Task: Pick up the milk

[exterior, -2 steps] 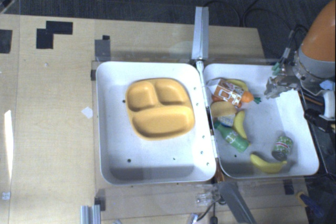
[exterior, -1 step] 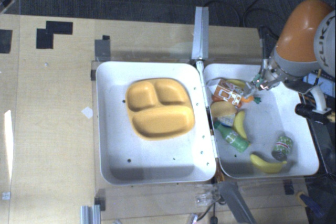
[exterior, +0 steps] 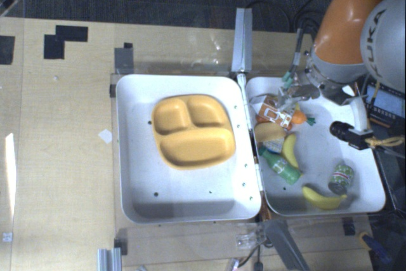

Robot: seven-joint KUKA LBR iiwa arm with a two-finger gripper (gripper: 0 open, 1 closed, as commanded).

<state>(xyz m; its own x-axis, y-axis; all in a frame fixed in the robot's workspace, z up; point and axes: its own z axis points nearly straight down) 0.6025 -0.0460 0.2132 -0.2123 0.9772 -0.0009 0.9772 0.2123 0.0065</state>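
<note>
A robot's gripper (exterior: 297, 89) hovers low over the far end of the right bin (exterior: 368, 200), just above an orange-and-white milk carton (exterior: 274, 112) lying among bananas, a green bottle (exterior: 280, 165) and a can; whether it has closed is impossible to tell. The carton looks unlifted. A yellow divided tray (exterior: 192, 130) fills the left bin (exterior: 136, 187) on the wooden tabletop (exterior: 57, 149).

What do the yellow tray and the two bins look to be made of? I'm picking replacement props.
The yellow tray looks like moulded plastic: one even matte colour, with rounded, soft-edged compartments. The left bin and right bin look like white plastic or coated metal: smooth, shallow, round-cornered walls with a dull sheen. The view leaves it open.
</note>
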